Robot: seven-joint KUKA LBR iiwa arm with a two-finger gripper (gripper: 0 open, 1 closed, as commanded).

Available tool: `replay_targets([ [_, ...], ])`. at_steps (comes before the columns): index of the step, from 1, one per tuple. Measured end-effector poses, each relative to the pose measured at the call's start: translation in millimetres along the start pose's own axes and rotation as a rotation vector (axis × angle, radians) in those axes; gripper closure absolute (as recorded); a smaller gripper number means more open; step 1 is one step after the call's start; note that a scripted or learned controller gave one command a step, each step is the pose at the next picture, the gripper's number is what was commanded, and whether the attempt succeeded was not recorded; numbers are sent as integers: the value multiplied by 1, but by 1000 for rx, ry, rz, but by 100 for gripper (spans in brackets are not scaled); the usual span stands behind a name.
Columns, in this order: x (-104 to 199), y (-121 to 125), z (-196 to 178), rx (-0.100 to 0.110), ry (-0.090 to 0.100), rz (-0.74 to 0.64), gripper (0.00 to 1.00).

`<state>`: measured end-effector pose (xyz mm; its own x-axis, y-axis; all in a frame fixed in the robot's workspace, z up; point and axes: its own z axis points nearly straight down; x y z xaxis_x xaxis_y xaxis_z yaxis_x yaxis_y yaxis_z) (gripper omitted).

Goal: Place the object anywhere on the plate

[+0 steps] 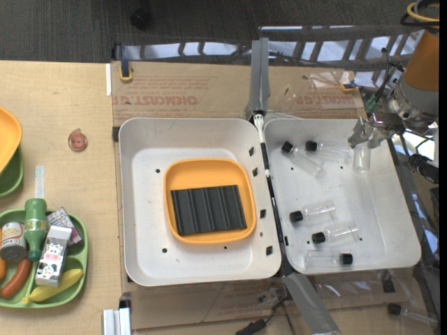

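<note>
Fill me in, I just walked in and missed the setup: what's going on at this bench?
A robot arm reaches in over the right bin, its gripper near the bin's far right corner. Several clear vials with black caps lie scattered there. The left bin holds an orange plate with a dark ridged insert; no vial lies on the plate yet.

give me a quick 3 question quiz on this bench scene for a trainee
1. True or false: the orange square plate with the dark ribbed insert sits in the left white bin.
2. Which bin holds the clear plastic vials with black caps? A) left B) right
3. Fill in: the gripper is over the right bin's ____ right corner.

Key: 1 true; 2 B; 3 far
</note>
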<state>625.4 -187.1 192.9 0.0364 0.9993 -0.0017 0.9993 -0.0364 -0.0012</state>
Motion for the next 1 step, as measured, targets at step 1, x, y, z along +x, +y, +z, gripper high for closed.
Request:
replay_targets([
  [1, -15, 34, -19, -3, -1, -198, 100],
])
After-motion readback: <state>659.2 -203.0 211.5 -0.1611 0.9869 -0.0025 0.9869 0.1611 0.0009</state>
